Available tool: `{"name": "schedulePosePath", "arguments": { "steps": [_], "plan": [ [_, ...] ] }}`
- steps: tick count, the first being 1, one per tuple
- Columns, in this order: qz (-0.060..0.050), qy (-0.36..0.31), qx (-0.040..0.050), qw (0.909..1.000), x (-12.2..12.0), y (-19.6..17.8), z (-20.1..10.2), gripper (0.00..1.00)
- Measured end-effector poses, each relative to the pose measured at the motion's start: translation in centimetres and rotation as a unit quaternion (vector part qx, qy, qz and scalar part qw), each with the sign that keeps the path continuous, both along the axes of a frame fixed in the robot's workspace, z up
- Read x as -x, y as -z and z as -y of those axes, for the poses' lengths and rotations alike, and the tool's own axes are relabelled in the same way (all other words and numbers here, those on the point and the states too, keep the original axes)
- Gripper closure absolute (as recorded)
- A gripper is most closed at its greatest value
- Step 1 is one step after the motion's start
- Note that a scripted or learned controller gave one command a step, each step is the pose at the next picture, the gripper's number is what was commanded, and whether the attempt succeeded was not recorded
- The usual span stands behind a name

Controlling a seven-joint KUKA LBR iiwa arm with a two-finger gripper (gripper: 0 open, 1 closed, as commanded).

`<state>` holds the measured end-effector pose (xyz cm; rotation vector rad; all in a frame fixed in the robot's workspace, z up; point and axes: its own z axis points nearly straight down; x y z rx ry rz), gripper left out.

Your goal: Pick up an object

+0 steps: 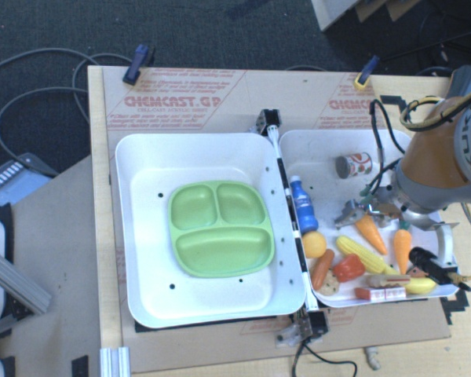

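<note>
Centrally, beside the blue bottle: tapered orange carrot, just under the gripper; finger state indiscernible.

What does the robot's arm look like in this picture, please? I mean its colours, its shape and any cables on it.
The arm is thick and rounded, grey with a broad orange band above the wrist. Black cables loop along its left side, and a yellowish cable coils near its top. The metal gripper at its end is small and grey.
</note>
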<state>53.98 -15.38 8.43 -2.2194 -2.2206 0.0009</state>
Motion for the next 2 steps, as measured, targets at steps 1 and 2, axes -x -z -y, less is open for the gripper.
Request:
{"name": "schedulePosePath", "arguments": {
  "steps": [1,2],
  "plan": [
    [0.001,0.0,0.0004,1.0,0.0,-1.0,0.0,1.0],
    [0.002,0.0,0.0003,1.0,-1.3,-10.1,-7.4,1.0]
  ]
}}
